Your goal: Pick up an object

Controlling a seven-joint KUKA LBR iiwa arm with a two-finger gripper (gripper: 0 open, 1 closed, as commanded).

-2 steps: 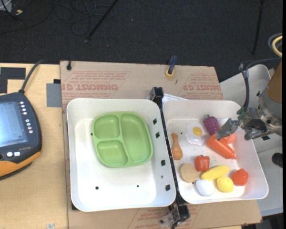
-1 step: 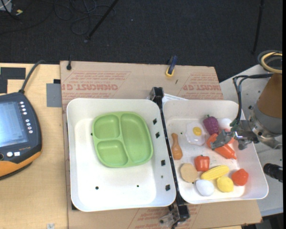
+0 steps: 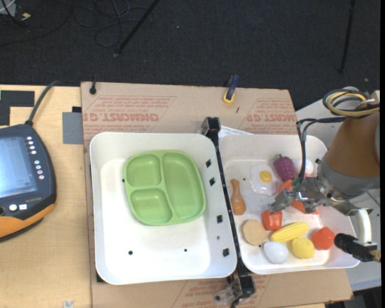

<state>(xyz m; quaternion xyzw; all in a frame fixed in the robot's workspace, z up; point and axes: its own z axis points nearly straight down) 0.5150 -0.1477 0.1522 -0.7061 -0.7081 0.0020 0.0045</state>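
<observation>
Two bins (image 3: 102, 172) | one green tray (image 3: 165, 188) | one corn cob (image 3: 289, 231) | hand (image 3: 287, 199): grip state unclear

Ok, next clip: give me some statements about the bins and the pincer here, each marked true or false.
1. The green divided plate lies in the left bin. True.
2. The toy food sits in the left bin. False: it is piled in the right bin.
3. The pincer is low over the right bin, among the toy food. True.
4. The corn cob lies on the green plate. False: it lies in the right bin beside the lemon.
5. A purple toy lies in the right bin. True.
</observation>
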